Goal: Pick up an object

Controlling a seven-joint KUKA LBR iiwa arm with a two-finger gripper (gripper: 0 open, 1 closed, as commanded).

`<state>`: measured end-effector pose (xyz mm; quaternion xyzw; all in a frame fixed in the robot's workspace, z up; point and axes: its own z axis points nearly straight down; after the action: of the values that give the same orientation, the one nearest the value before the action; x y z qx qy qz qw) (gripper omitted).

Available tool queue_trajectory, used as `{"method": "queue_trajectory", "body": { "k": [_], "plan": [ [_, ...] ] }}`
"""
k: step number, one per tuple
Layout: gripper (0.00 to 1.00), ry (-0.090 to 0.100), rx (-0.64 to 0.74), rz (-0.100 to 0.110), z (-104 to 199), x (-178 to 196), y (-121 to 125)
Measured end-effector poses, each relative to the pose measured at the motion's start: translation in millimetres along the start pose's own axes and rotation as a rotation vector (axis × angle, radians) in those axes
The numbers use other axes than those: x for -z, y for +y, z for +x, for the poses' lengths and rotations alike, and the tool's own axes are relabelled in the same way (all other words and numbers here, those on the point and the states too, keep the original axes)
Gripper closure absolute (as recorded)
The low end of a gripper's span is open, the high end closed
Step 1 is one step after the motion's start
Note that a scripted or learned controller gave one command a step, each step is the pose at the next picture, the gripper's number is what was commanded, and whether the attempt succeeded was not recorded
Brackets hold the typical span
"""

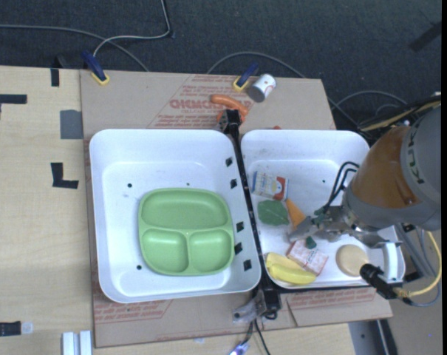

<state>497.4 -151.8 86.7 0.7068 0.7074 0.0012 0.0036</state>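
Note:
My gripper (304, 233) hangs low in the right bin (312, 143), its dark fingers pointing left over the middle of the pile. Just left of the fingers lie a green leafy piece (271, 212) and an orange carrot (295, 212). A pink and white packet (307, 257) sits right below the gripper, with a yellow banana (288, 270) at the bin's front edge. A round beige disc (351, 259) lies to the right, under the wrist. A white carton with an orange corner (270, 184) rests further back. I see nothing between the fingers.
The left bin (112, 161) holds a green divided plate (185, 230). Black clips line the shared wall between the bins. Behind the bins, on the cardboard, lie an orange-handled tool (230, 103), a blue and yellow clamp (246, 78) and a small white cylinder (261, 87).

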Motion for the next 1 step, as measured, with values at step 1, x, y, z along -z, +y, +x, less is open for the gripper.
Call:
{"method": "queue_trajectory", "body": {
  "k": [1],
  "plan": [
    [0.00, 0.002, 0.001, 0.002, 50.2, -0.3, 19.7]
  ]
}}
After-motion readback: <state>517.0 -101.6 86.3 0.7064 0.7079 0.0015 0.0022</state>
